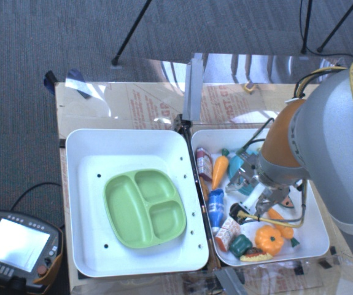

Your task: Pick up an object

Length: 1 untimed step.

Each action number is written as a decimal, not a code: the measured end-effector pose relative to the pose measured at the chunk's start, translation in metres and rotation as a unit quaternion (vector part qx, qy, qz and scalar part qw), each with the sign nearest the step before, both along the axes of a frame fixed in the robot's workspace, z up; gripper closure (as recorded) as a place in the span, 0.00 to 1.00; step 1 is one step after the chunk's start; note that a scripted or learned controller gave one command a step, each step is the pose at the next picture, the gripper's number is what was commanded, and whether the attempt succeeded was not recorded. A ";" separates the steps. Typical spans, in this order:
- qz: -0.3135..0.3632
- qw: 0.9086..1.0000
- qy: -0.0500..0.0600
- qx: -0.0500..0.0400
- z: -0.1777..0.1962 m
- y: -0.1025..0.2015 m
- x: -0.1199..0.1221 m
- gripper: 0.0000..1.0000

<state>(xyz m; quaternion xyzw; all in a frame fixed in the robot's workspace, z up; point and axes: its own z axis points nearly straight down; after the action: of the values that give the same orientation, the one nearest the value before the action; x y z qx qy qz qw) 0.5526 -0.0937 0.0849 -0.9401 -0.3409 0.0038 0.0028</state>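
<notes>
My gripper [247,178] reaches down into the right bin [316,241], over the middle of a heap of toys. Just left of it lie an orange carrot [220,169] and a teal object [237,162], which is partly hidden by the gripper. A blue bottle [216,206] lies below the carrot. An orange pumpkin [269,239] sits near the bin's front edge, in front of the gripper. I see nothing clearly held.
The left bin [84,158] holds a green divided plate [144,208]. Also in the right bin are a dark brown bottle [204,163], a red and white packet [226,232], a dark green piece [239,245], a yellow piece [256,258] and a second carrot [279,216].
</notes>
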 end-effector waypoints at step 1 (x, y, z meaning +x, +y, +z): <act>0.000 1.000 0.003 0.001 0.008 -0.001 -0.001 1.00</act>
<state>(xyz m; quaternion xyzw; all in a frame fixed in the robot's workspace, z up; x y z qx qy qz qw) 0.5515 -0.0952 0.0927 -0.9402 -0.3405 0.0061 0.0051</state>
